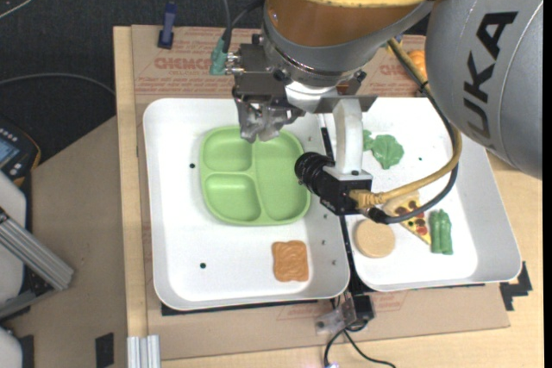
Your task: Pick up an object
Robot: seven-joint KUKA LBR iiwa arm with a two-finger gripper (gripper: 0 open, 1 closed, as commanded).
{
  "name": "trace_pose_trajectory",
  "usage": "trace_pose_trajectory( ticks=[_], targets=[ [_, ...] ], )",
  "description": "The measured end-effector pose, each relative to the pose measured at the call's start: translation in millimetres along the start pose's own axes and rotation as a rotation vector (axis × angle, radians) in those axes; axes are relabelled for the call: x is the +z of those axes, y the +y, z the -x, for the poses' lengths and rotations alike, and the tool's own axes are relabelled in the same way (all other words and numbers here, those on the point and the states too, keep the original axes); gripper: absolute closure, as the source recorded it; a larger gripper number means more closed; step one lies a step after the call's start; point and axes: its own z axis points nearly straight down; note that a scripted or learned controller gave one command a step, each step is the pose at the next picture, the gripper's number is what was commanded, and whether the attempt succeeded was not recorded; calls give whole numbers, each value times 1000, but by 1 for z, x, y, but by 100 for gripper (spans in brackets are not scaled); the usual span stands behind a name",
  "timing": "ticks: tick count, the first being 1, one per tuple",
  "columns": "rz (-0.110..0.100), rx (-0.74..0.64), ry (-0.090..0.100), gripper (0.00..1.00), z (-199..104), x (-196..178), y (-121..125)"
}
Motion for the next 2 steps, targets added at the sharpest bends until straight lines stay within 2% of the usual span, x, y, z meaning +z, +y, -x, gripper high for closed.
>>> trace_pose_trajectory(
  ticks=[1, 2],
  targets=[
    [3, 9, -1, 100, 20, 76, -7],
    [23, 4, 8, 100, 12, -3, -6]
  ],
)
